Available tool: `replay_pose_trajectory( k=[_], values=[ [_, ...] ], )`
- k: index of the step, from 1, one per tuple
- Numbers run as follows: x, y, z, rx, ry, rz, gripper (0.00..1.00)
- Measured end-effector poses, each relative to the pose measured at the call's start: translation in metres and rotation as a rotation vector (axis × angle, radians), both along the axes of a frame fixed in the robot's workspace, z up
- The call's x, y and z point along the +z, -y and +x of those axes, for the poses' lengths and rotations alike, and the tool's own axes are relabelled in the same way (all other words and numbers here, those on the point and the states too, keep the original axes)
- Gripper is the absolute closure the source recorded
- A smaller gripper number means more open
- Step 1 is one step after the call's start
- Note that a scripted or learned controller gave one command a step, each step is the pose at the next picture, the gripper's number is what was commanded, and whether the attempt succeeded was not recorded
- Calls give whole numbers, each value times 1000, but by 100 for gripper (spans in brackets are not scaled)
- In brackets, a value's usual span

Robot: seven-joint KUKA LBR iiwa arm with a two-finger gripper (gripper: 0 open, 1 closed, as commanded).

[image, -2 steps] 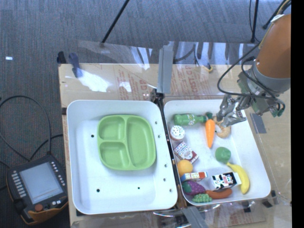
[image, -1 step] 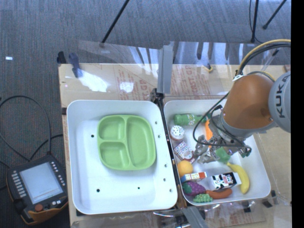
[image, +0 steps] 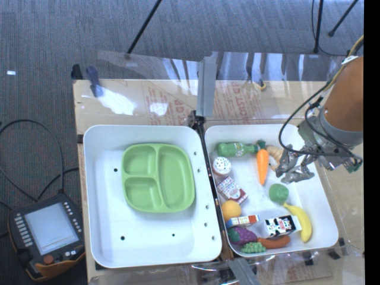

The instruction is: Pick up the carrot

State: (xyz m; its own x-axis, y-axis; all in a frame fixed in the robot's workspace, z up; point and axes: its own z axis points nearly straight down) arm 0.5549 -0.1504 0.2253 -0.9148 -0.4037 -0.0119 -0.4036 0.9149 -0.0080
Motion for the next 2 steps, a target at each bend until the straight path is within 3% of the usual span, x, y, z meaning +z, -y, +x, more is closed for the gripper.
replay_pose_trajectory(
  k=[1,2],
  values=[
    [-111,-32,1,48,-26,9,100],
    [30,-40,-8,33,1,1,100]
  ],
)
